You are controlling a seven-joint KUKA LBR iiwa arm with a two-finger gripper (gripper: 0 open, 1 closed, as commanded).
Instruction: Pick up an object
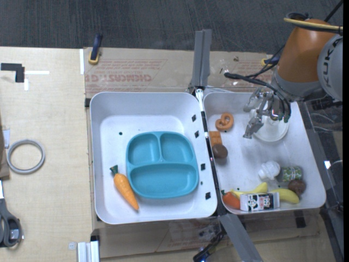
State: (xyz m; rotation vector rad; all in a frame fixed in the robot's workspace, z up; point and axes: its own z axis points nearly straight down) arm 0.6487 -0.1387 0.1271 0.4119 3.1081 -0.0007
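Where the right bin lies, gripper above it, fingers unclear.

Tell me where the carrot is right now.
The carrot lies in the left bin, in its near-left corner, right beside the blue divided plate and angled along that plate's lower-left edge.

bins: white
divided plate: teal-blue
carrot: orange, green top
pretzel: orange-brown
carton: white, black print
banana: yellow
arm: grey, orange band
tape roll: grey
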